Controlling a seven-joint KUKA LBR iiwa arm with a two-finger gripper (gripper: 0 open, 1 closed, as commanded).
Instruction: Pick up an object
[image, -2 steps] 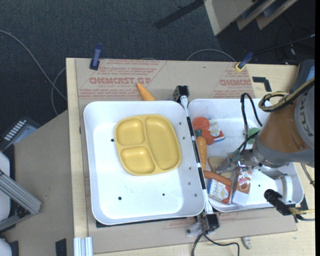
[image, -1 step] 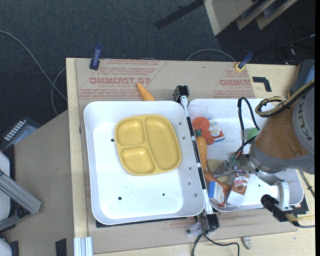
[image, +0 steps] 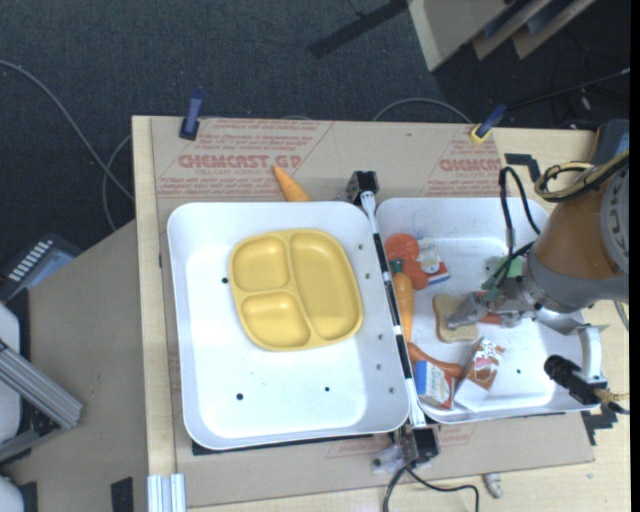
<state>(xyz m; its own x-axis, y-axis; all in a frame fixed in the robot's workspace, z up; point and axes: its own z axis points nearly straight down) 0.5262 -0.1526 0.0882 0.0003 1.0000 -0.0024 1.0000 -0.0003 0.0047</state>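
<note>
Reaching into the right bin (image: 520, 225) at the frame's right, the gripper (image: 462, 318) hovers over a tan slice-like object (image: 452, 322), grip state impossible to tell, so the approach seems underway and next needs a firm close and lift.

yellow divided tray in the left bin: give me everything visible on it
The yellow divided plastic tray is a rounded square with three compartments: two smaller ones on the view's left, one above the other, and one long one on the right, split by raised ridges. The surface looks smooth and slightly glossy, and nothing lies in its compartments. It lies flat, right side up, turned slightly askew to the bin walls, in the upper middle of the left shallow white bin. It touches just the bin floor.
</note>
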